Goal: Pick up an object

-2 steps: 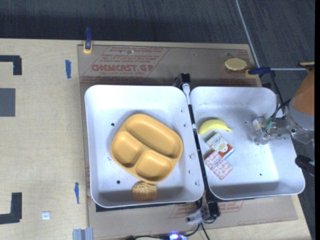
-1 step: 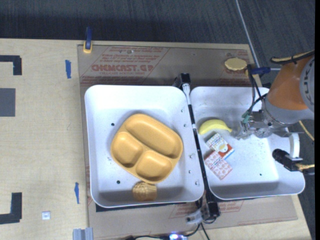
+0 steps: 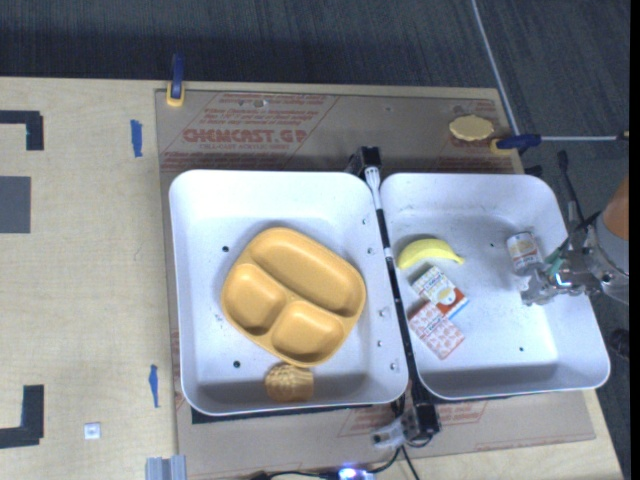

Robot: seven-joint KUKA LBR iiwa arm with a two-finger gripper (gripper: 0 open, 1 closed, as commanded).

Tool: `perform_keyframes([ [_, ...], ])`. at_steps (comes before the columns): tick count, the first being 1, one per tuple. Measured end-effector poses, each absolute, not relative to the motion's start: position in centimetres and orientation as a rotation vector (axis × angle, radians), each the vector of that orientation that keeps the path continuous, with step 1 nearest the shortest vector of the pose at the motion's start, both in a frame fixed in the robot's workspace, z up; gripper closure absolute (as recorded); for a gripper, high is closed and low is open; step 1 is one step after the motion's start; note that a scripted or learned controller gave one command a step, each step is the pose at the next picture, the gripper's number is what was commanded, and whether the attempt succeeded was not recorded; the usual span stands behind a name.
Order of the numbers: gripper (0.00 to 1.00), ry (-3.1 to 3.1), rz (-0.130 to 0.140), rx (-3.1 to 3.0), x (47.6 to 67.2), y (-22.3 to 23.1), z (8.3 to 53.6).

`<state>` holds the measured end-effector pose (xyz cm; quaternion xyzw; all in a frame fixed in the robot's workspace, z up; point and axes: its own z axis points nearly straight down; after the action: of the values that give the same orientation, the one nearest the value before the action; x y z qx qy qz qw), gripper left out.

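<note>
Nearest the lens, a small tan round item [image 3: 289,381] sits at the front edge of the left bin [image 3: 195,268], just below the yellow three-compartment tray [image 3: 292,293]. Right bin [image 3: 560,358]: banana [image 3: 430,253] near its left wall, red-and-white carton [image 3: 437,313] just below it, small clear jar [image 3: 521,250] further right. End effector [image 3: 545,283] at the right side, just beside the jar; cannot tell its state.

Yellow tray [image 3: 292,293] crowds left bin [image 3: 190,218], right bin [image 3: 480,368] middle open
</note>
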<state>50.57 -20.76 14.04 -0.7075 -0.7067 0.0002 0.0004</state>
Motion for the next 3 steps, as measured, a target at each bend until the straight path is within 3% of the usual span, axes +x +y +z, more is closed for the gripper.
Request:
perform_keyframes([
  [1, 1.0, -2.225, -0.005, -2.221, 55.0, -15.5, 8.7],
  [2, 1.0, -2.226, 0.0, -2.226, 54.8, -22.1, 8.7],
  [3, 1.0, -2.227, -0.006, -2.222, 59.6, -15.6, 8.7],
])
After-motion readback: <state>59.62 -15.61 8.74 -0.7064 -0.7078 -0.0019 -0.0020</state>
